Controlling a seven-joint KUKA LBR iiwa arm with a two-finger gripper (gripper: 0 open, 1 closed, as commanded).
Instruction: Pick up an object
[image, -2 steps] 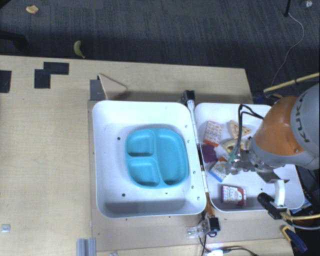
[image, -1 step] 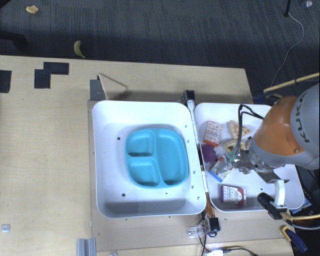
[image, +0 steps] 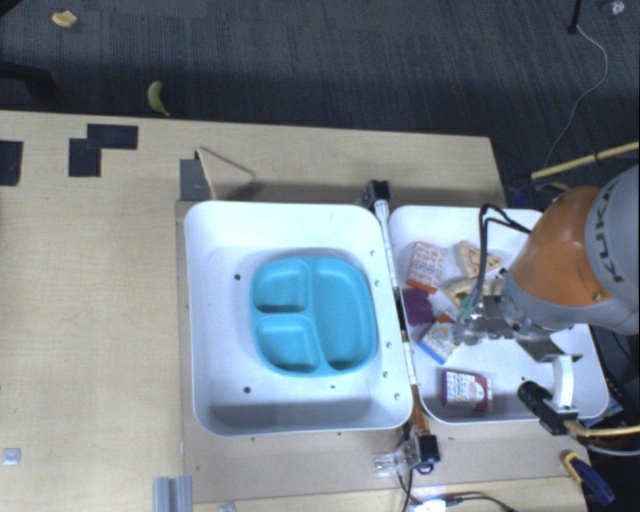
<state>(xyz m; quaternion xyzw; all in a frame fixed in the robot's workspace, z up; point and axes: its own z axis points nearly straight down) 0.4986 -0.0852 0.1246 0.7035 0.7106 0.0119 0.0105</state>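
Right of center, the gripper (image: 468, 322) sits low over several small packs; its grip, I cannot tell. One blue tray (image: 312, 313) lies in the left bin (image: 215, 300).

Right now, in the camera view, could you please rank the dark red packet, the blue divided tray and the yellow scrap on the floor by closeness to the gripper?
1. Dark red packet, right bin, just below the gripper.
2. Blue divided tray, left bin.
3. Yellow scrap, on the dark floor, upper left.

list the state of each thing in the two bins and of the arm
blue tray: flat in the left bin, compartments bare
dark red packet: lying flat near the right bin's front edge
white and red packet: lying flat at the back of the right bin
arm: reaching over the right bin's pile
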